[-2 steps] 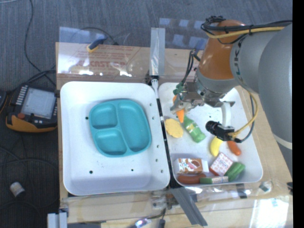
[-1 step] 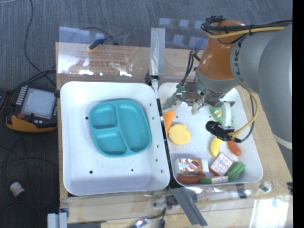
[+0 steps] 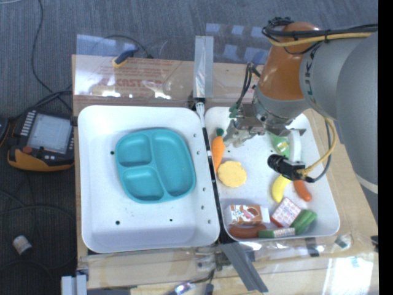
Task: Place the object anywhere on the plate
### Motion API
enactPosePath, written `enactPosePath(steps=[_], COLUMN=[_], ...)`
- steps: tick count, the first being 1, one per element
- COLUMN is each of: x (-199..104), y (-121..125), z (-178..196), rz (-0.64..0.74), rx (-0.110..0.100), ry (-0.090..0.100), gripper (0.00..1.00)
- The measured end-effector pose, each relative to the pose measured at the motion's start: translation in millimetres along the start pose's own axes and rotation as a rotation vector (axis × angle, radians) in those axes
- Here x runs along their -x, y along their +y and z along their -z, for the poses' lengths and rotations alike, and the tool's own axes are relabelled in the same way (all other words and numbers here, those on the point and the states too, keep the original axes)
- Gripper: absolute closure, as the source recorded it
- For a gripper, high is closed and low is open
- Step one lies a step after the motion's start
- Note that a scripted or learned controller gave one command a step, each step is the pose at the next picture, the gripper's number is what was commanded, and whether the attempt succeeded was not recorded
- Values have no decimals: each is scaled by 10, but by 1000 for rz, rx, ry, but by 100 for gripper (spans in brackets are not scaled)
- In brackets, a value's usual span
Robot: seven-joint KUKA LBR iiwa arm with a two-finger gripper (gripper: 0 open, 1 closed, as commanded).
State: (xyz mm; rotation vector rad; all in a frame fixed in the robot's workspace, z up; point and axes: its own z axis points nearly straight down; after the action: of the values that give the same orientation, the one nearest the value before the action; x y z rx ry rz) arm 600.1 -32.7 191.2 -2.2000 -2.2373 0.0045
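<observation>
The arm (image 3: 331,54) reached in from the right, its orange band sitting high over the back of the right bin (image 3: 325,223), and the gripper (image 3: 236,137) hung low over that bin's back-left corner, just above and to the right of the toy carrot (image 3: 217,151). How its tips stood could not be told; the dark hardware around them blurred together, and nothing showed clearly between them. The carrot lay along the bin's left wall, orange with a green top, near the gripper but not visibly in its grasp. Just below it sat a round yellow disc (image 3: 233,174), flat on the bin floor. Further right a yellow banana-shaped piece (image 3: 279,188) lay beside a small orange-red piece (image 3: 303,191), with a black part of the arm's cabling (image 3: 279,163) hanging over them. Along the front wall sat a small printed box (image 3: 249,214), a red-and-white carton (image 3: 285,212), a reddish sausage shape (image 3: 245,230) and a green piece (image 3: 304,220) tucked in the corner. A light green item (image 3: 281,145) sat partly hidden under the wrist. Over in the left bin (image 3: 98,226), the teal plate (image 3: 153,165) with three compartments lay alone, tilted slightly, well apart from the gripper and every toy.
</observation>
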Motion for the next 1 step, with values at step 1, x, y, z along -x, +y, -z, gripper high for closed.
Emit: enactPosePath(steps=[1], x=[-293], y=[-130], z=[262], rz=[37], rx=[2], ry=[0], gripper=[100])
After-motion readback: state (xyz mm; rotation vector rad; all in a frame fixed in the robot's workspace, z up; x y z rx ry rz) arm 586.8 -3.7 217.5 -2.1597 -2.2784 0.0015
